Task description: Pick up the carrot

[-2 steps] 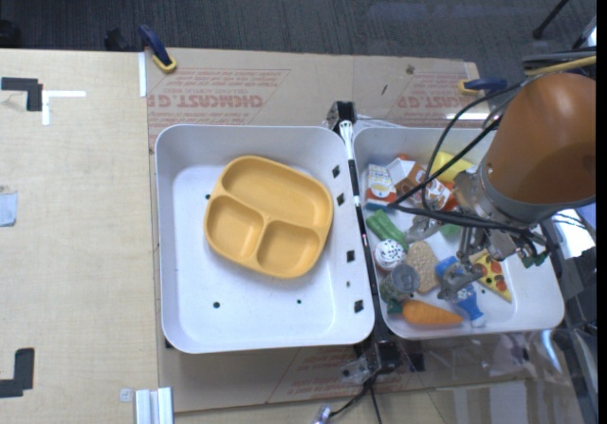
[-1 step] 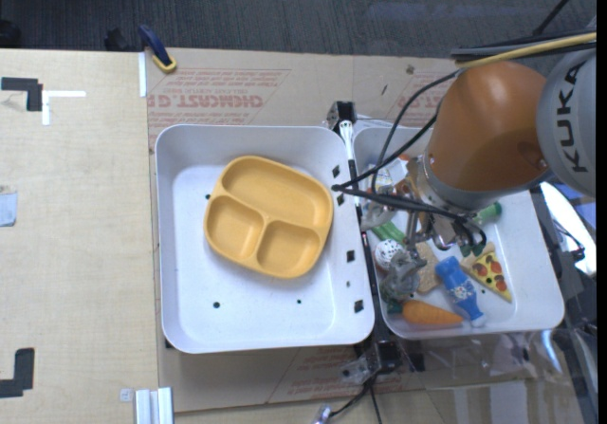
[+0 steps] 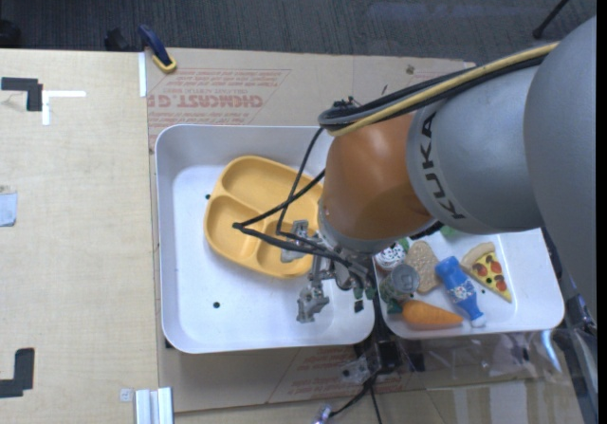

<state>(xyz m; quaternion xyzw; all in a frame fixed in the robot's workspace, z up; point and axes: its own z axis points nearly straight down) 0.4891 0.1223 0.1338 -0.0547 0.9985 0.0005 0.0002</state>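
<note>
Even, bright overhead light filled the scene. The arm [image 3: 493, 156] loomed soft and blurred, casting faint shadow across the white bin [image 3: 190, 318].

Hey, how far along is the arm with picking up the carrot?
Nothing looks done yet: the carrot lies in the right bin beside the blue bottle. In hand: the end effector sits low over the left bin, near the yellow tray, carrying nothing visible. Left: cross over, grasp the carrot, lift it.
</note>
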